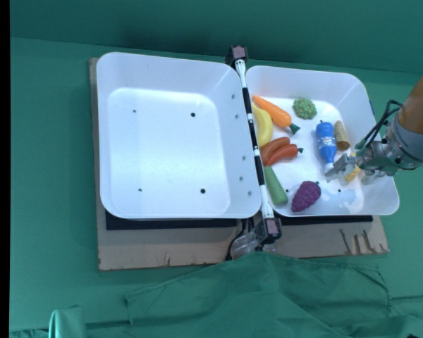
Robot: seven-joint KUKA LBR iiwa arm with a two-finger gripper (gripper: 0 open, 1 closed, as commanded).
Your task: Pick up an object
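The right bin [356,90] holds several toy foods: an orange carrot [275,110], a yellow banana [263,124], a green leafy piece [304,108], a blue bottle [326,140], a tan piece [342,135], two red-orange chillies [279,150], a green cucumber [275,186] and purple grapes [305,196]. My gripper [344,168] is low over the right bin's front right part, just below the blue bottle. A small yellow object [352,174] shows right at the gripper, partly hidden by it. I cannot see whether it is held.
The left bin [162,139] lies beside the right one, with a black-and-white divider bar [252,136] between them. Both sit on cardboard [169,252] over green cloth. The grey arm with its orange band [419,111] reaches in from the right.
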